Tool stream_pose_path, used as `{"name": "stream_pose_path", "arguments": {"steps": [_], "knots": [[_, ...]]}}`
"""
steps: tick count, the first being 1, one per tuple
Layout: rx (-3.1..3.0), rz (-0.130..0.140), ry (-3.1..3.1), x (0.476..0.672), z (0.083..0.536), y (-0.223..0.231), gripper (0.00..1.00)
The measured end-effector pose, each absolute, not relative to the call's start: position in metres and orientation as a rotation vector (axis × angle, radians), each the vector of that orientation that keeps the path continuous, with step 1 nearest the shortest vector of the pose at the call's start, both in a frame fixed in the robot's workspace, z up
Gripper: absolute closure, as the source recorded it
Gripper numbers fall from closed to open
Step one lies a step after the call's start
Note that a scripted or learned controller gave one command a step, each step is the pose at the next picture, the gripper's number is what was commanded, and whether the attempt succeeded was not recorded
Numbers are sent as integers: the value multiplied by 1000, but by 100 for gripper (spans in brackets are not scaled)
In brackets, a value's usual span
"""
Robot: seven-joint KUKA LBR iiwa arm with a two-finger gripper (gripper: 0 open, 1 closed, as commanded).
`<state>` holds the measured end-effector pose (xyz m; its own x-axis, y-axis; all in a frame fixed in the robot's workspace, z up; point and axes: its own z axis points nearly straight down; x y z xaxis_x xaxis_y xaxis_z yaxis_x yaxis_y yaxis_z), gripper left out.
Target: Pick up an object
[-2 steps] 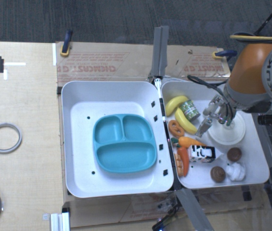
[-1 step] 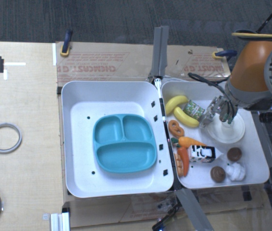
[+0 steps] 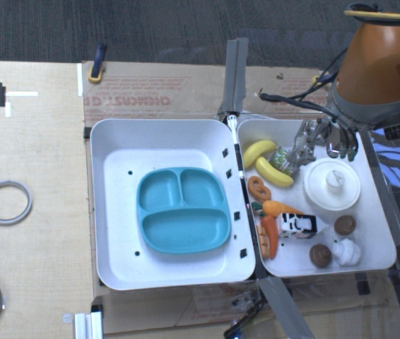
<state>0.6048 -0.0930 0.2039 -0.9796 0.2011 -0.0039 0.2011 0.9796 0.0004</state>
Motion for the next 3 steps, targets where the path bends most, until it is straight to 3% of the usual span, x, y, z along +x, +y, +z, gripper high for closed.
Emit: {"name": "stream_pose_path", "arguments": {"steps": [1, 2, 3], "knots": [[80, 0, 3139, 537, 204, -64, 100], [705, -1, 3059, 524, 232, -63, 100], [810, -1, 3035, 542, 213, 0, 100]]}}
